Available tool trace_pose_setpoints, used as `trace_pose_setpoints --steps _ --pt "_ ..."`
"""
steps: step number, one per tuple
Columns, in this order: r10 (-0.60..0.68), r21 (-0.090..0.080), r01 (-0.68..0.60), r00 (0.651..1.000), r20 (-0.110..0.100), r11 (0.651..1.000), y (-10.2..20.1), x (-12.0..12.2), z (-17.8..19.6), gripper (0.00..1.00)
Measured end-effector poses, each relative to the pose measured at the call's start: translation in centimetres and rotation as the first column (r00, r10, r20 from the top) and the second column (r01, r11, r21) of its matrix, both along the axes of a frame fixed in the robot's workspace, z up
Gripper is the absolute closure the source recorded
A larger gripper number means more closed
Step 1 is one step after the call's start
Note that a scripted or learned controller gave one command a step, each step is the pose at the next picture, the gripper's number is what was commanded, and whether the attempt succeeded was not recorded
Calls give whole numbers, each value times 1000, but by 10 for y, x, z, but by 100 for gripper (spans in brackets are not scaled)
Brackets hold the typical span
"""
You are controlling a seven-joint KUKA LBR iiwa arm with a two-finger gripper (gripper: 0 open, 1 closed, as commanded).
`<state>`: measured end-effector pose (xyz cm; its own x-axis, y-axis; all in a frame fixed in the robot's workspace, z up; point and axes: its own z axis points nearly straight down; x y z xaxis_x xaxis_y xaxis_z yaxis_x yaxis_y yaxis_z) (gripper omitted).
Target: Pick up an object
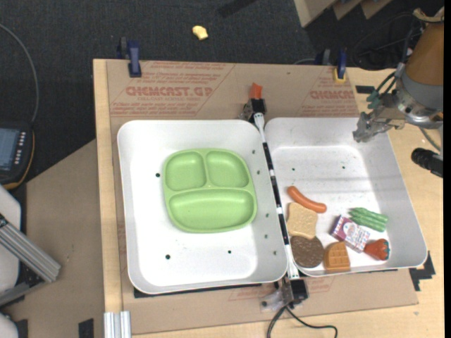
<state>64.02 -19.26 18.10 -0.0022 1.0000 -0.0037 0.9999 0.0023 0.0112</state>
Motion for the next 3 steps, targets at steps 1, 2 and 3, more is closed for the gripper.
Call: trace_pose_setpoints --steps 1,2,3 --pt "-1 2 1 1000 -10 1000 0 -2 -6 0" --pt "1 9 -1 1000 -19 1000 69 -77 -25 0" --pt "-2 7 2 1000 -19 1000 97 -118 -62 0"
